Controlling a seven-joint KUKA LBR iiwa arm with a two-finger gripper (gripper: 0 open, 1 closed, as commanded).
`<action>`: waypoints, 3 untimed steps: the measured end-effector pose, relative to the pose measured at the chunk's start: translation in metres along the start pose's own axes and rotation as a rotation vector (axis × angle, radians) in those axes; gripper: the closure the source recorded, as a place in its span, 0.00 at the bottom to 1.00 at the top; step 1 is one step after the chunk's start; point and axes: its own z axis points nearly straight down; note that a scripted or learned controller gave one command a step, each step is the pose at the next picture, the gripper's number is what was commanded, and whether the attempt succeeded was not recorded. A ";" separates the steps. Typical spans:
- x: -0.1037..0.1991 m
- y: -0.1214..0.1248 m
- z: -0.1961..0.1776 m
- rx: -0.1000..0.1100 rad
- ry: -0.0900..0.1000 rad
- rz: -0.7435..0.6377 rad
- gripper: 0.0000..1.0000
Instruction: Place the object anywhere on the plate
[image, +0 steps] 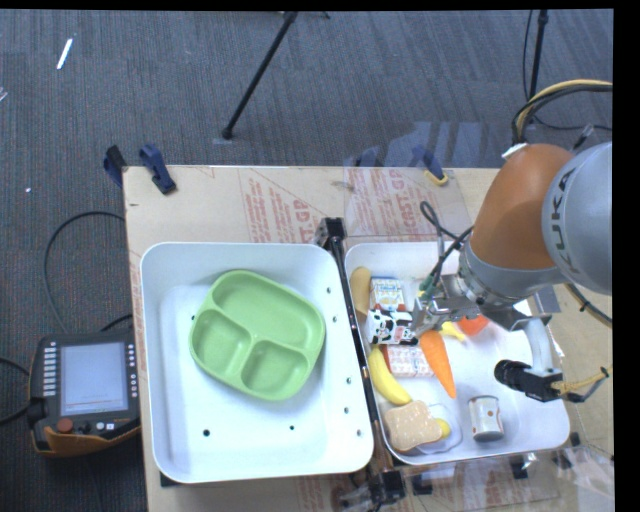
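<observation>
A green three-compartment plate lies in the left white bin with nothing on it. My gripper hangs low in the right bin, under the grey and orange wrist. It is just above the top end of an orange carrot and right of a small cow-patterned carton. The wrist hides its fingertips, and nothing shows between them.
The right bin also holds a banana, a red and white box, a piece of toast, a small can and an orange item. A teach pendant lies left of the bench.
</observation>
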 end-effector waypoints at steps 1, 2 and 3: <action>0.071 0.008 -0.037 -0.003 0.000 -0.117 1.00; 0.154 0.022 -0.023 0.002 0.000 0.051 1.00; 0.153 0.022 -0.023 0.001 -0.001 0.050 0.00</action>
